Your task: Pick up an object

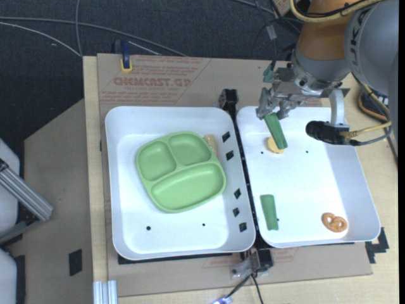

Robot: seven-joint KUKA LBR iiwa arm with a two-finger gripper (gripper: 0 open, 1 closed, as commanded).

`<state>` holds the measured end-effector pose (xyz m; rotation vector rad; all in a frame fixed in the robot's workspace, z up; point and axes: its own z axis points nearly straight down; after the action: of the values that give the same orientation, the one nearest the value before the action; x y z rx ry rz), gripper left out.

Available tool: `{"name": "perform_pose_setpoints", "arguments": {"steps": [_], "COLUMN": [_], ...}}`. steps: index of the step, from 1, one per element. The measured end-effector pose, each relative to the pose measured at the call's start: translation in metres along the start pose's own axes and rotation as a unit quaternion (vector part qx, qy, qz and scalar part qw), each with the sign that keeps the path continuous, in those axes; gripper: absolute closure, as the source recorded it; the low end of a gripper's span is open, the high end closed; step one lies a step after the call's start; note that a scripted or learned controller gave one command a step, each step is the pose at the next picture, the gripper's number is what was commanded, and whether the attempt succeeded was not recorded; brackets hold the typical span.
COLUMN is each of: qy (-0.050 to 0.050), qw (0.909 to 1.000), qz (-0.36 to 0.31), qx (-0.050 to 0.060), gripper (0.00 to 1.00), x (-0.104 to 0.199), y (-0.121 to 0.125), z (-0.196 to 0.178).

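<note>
My gripper (272, 110) hovers over the back left part of the right bin (354, 170). It is shut on a green stick (276, 132), which slants down from between its fingers. Just under the stick's lower end lies a small yellow piece (274, 147) on the bin floor. A second green stick (269, 211) lies near the front left of the same bin. A brown pretzel (334, 222) sits at its front right corner.
The left bin (120, 170) holds a green divided plate (181, 170), with a small tan item (211, 142) at the plate's back right edge. The arm's grey and orange body hangs over the bench's back right.
</note>
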<state>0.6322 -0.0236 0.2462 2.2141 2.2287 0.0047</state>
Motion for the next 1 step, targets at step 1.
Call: {"name": "perform_pose_setpoints", "arguments": {"steps": [1], "qy": [0.000], "qw": [1.0000], "qz": [0.000], "qx": [0.000], "gripper": [1.00], "x": [0.0555], "y": [0.0073], "z": [-0.0035]}}
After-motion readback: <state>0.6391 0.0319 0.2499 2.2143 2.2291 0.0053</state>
